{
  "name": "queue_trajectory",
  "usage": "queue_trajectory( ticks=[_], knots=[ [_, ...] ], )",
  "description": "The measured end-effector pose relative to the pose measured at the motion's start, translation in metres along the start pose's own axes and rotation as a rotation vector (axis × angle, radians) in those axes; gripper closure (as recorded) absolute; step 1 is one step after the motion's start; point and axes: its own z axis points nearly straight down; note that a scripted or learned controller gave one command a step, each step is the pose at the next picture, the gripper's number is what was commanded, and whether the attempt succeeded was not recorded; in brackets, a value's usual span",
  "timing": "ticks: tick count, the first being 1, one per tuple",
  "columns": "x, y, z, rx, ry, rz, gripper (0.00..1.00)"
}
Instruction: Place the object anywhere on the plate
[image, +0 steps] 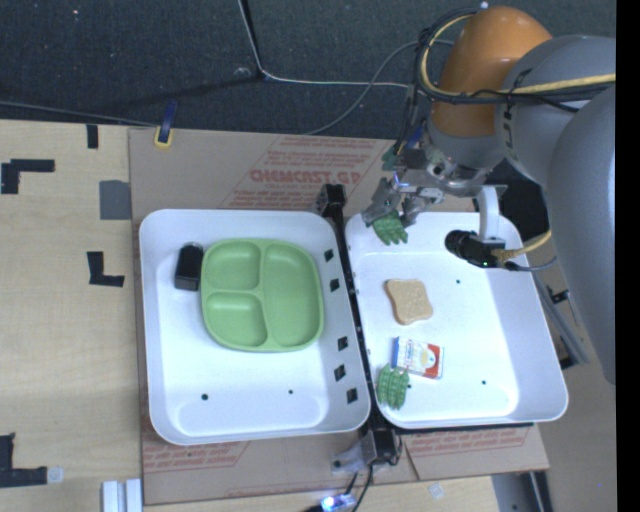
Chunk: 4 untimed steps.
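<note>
Two white bins (170, 400): one green plate (263, 295), one toast (408, 300), fingers (392, 222) pinching one green item (391, 231)

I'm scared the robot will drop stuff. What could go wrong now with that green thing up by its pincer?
1. The green object sits right at the pincer, near the right bin's top left corner. If the grip is poor, it might slip out during the move.
2. To reach the green plate it must cross the black divider between the bins; carried too low, it may snag.
3. A black object touches the plate's left edge and could get bumped.
</note>
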Motion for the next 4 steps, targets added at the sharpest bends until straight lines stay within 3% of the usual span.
queue_trajectory(
  ticks=[1, 4],
  knots=[
    [0.050, -0.027, -0.008, -0.001, 0.001, -0.002, 1.00],
    [0.210, -0.120, 0.011, 0.002, 0.000, -0.003, 1.00]
  ],
)
